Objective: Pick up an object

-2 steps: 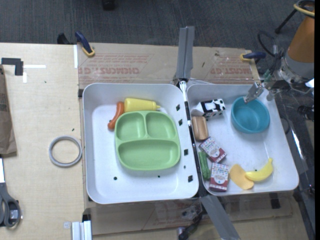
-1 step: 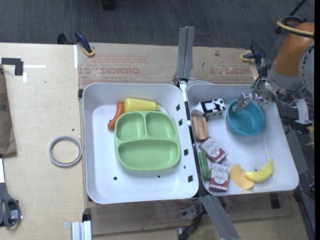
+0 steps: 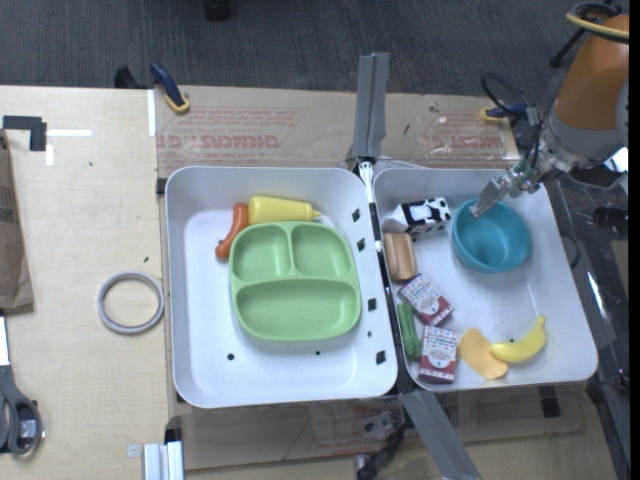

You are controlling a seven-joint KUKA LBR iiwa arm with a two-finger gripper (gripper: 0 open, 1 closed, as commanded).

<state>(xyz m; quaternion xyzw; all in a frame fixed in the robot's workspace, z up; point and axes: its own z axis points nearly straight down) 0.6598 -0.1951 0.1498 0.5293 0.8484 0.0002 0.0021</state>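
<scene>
Orange-banded arm reaches in at the upper right of the frame, ending in the claw, which sits at the upper left rim of the blue bowl in the right bin. Whether the claw is spread or pressed together cannot be told, and nothing is seen gripped in it.

Just left of the bowl lies a black-and-white spotted toy, with a brown bread roll below it against the bin's left wall. Further down are two small red cartons and a green pod. A banana and a yellow chip lie near the bin's lower edge.

In the left bin a green divided plate takes the middle; a yellow bottle and an orange carrot lie along its upper left side.

On the desk, left of the bins, rests a grey ring, and scissors sit at the lower left corner.
</scene>
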